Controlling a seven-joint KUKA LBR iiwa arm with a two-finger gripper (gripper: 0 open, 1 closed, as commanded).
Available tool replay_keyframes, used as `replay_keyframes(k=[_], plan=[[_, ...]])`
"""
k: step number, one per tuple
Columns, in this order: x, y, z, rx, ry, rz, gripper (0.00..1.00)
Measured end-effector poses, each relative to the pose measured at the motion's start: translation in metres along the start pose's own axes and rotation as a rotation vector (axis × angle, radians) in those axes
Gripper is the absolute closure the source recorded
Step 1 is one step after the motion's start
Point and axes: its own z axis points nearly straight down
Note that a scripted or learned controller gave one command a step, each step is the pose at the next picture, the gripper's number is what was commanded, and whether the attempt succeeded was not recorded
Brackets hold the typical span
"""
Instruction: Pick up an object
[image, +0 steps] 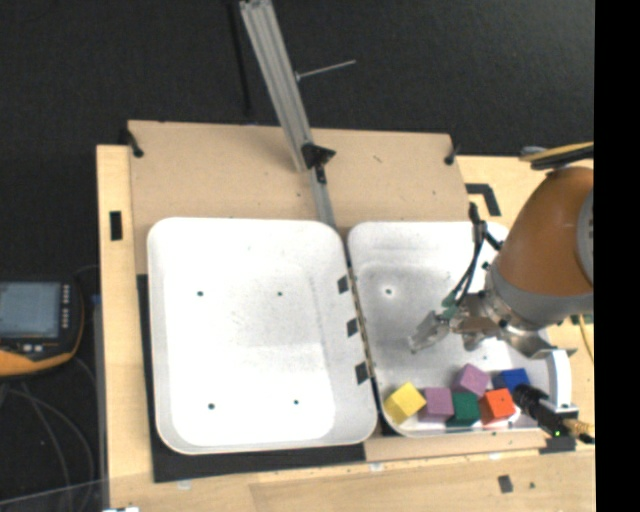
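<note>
Camera view: gripper (425, 333) hovers over bare floor of the right bin (400, 260), fingers apparently spread, holding nothing. 6 blocks (455, 400) crowd its near edge; tight packing could spoil a grasp.

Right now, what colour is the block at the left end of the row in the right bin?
Yellow block, seen clearly in the camera view.

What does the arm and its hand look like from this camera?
The arm ends in a bulky rounded orange-brown section above a grey wrist. Dark cables with a green strand run down its left side to a small grey metal hand. A white bracket sits below the wrist.
</note>
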Motion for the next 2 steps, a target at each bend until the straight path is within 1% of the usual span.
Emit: replay_keyframes(k=[1, 2], plan=[[0.033, 0.019, 0.008, 0.002, 0.002, -0.014, 0.0], [-0.002, 0.095, 0.073, 0.005, 0.0, -0.01, 0.0]])
